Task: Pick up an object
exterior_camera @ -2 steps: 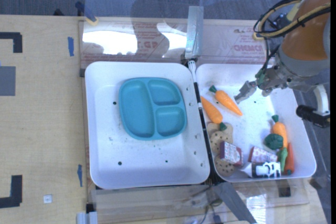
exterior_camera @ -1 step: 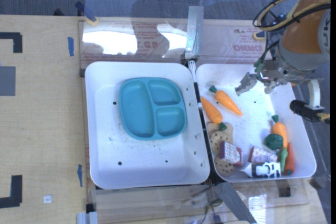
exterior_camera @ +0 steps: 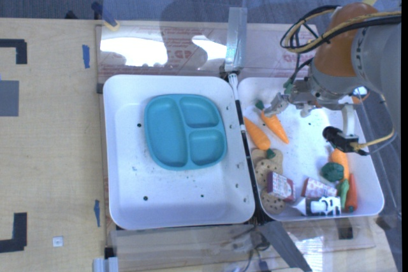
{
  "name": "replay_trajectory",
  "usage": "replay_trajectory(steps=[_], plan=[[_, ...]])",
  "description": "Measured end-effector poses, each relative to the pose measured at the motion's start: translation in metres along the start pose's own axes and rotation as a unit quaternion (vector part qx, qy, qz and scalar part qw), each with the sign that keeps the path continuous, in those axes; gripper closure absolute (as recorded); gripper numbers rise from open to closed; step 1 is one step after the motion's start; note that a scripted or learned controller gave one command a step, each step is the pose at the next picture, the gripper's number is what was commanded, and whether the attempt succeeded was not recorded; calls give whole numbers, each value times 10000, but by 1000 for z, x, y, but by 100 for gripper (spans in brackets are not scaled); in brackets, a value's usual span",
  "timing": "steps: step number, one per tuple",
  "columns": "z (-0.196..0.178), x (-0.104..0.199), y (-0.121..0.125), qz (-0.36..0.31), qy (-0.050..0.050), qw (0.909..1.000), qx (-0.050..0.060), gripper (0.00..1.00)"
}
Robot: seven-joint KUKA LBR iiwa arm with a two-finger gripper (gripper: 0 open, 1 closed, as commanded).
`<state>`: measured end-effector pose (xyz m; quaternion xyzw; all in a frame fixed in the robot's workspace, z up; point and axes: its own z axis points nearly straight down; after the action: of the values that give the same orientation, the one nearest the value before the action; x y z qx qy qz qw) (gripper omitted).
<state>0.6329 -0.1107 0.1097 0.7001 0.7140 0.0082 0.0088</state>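
Cluttered packets (exterior_camera: 317,188) lie nearest; gripper (exterior_camera: 285,100) (finger state cannot be told) should centre over the carrot (exterior_camera: 275,125) before descending.

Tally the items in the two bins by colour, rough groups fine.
Orange, carrot-like pieces: 4
Blue divided plate: 1
Green lump: 1
Red-and-white packets: 2
Tan perforated discs: 2
Black-and-white bottle: 1
Total: 11. The right bin's clutter overlaps, so small pieces may be missed.
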Motion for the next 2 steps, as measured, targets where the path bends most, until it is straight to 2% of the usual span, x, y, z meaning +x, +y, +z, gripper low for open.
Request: replay_trajectory(steps=[1, 2], plan=[[22, 16, -31, 395, 7, 9992, 103, 0], [21, -7, -75, 1592, -8, 9872, 108, 0]])
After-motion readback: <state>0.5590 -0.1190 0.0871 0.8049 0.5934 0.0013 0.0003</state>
